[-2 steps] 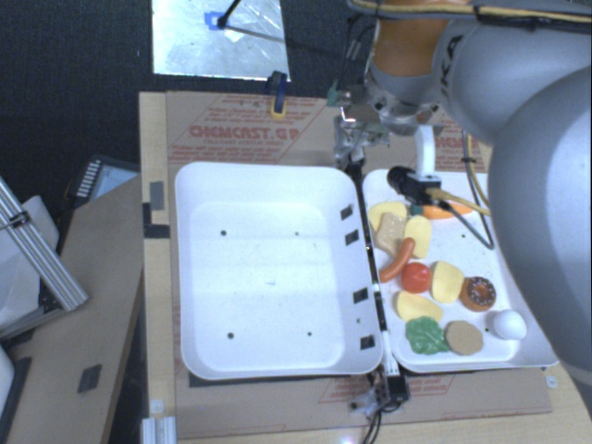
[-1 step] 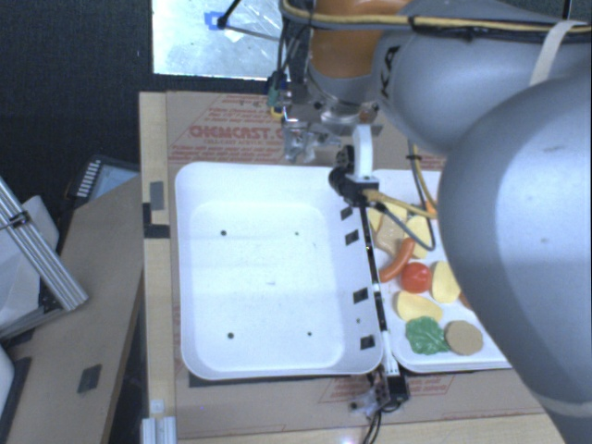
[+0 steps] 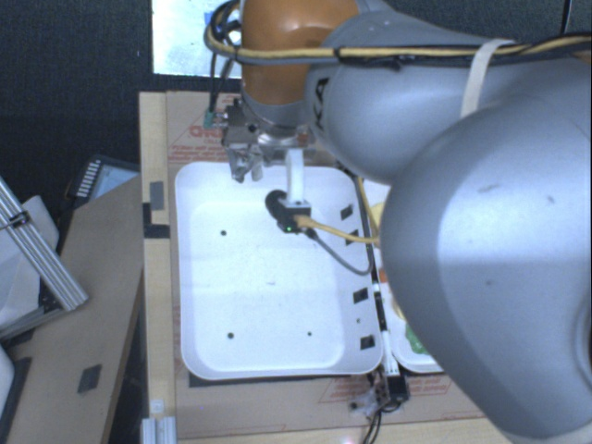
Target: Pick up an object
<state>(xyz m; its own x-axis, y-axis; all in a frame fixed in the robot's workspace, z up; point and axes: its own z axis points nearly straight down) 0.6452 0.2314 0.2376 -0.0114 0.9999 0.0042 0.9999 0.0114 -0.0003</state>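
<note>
My gripper [image 3: 246, 166] hangs over the far edge of the left white bin [image 3: 250, 285], just under the orange wrist band [image 3: 287, 35]. Nothing shows in it. Beside it, a white stalk with a small black unit [image 3: 282, 207] and a green light hangs from the wrist, and a cable trails off to the right. The grey arm hides most of the right bin [image 3: 403, 359]. In the visible strip of that bin lies a small green and yellow item [image 3: 413, 342], partly hidden by the arm.
A few small dark dots mark the left bin's floor. A black strip with clips [image 3: 370, 294] runs between the bins. Cardboard [image 3: 157, 248] borders the left bin, and a metal frame [image 3: 37, 257] stands at the far left.
</note>
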